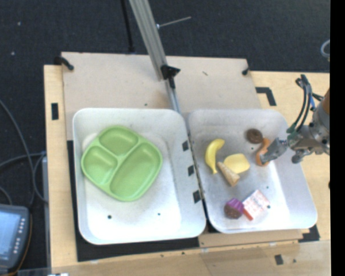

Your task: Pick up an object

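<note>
A dark carpeted floor surrounds a pale wooden bench (pixel 115 79), seen from above at a slant, with a metal post (pixel 146 27) rising from its far edge. Two shallow white bins sit side by side on it. The left bin (pixel 92 223) holds a green divided plate (pixel 122 163), lying flat toward its near-left part.

The right bin (pixel 299 211) carries the loose things to choose from: a yellow banana (pixel 213 154) near the shared wall, a pale yellow block (pixel 237 163) just beside it with a tan wedge (pixel 230 176) touching its lower edge, a brown round piece (pixel 253 135) farther back, and, toward the front, a dark purple lump (pixel 233 209) next to a pink-and-white packet (pixel 256 204). They lie scattered, as if tipped in, so each leaves some room for a grasp.

The gripper (pixel 265 154) reaches in from the right, low over the bin's right half. An orange piece (pixel 263 149) sits at its tip, near the brown round piece; whether the gripper is pinching it or merely against it cannot be told. No lift looks achieved yet.
</note>
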Tool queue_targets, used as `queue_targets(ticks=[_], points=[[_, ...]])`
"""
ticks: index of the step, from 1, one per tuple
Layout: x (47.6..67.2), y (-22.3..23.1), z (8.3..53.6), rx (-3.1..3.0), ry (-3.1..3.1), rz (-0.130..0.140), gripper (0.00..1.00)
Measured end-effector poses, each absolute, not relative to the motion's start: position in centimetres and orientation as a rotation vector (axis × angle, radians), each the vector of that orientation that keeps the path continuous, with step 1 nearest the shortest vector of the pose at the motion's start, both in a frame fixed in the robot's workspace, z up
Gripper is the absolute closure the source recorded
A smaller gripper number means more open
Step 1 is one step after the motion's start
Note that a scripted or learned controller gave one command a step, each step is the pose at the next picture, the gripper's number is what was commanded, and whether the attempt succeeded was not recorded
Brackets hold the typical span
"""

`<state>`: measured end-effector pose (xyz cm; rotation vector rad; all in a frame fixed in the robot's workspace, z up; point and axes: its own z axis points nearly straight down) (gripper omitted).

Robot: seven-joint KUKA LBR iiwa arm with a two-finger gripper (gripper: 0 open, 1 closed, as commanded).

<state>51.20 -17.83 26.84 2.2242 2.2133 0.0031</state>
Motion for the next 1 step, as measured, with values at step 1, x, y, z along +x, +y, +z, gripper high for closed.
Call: queue_targets(ticks=[1], points=[[48.96,-22.65,40.71,2.216,2.210,0.004,0.00]])
